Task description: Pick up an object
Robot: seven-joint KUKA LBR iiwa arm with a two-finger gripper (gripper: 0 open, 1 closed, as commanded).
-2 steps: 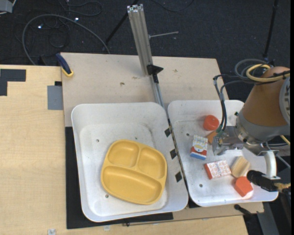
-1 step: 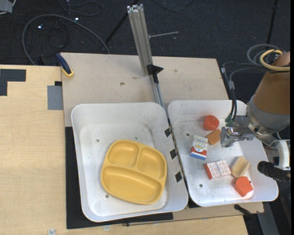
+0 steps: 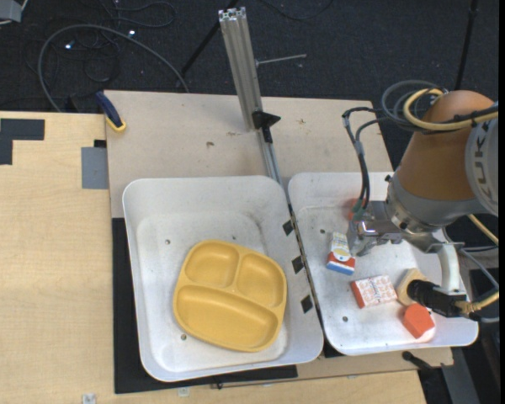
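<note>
The gripper (image 3: 364,225) hung low over the right bin (image 3: 318,199), right of the frame's centre, beneath the arm's orange band. Whether it was released or clenched could not be told, and nothing showed in its grasp. Just below and left of it, a small white carton (image 3: 341,256) with a blue and red end lay on the bin floor. Lower right of that sat a red-and-white patterned box (image 3: 374,291), and farther right an orange block (image 3: 418,320) near the bin's lower edge. A yellow divided plate (image 3: 231,295) lay in the left bin (image 3: 147,225).
</note>
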